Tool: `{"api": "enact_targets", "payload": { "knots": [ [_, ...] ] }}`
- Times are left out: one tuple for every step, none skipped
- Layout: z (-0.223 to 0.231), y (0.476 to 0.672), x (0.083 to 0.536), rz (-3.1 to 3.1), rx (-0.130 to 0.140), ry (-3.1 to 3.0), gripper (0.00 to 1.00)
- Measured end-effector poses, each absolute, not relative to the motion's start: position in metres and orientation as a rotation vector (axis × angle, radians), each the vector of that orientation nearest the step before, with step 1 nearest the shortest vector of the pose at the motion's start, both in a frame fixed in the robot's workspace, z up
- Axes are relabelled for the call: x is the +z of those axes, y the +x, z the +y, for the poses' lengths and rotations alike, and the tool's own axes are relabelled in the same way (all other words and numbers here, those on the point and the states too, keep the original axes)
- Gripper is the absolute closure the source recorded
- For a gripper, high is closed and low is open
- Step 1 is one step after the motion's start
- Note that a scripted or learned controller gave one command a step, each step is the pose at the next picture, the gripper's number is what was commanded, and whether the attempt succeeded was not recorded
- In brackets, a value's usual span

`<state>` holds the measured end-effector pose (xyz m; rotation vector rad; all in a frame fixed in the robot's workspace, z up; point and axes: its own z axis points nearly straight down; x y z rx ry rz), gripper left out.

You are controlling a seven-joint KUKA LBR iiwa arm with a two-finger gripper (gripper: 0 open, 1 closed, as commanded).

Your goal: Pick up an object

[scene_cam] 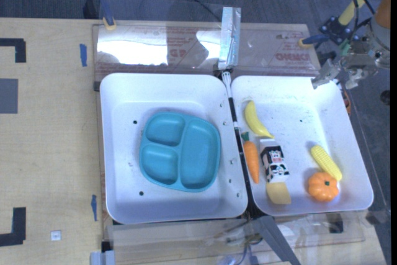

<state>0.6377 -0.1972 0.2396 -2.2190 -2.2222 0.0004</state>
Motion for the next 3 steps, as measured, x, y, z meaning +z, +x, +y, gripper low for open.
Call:
{"api": "enact_targets", "payload": {
  "knots": [
    [-0.131, 0.569, 0.115, -2.209, 0.009, -2.219, 0.0],
    [-0.103, 0.512, 0.09, -2.197, 0.003, -2.238, 0.0],
    [-0.093, 0.564, 0.087, -2.01, -0.005, -2.421, 0.0]
  ]
}}
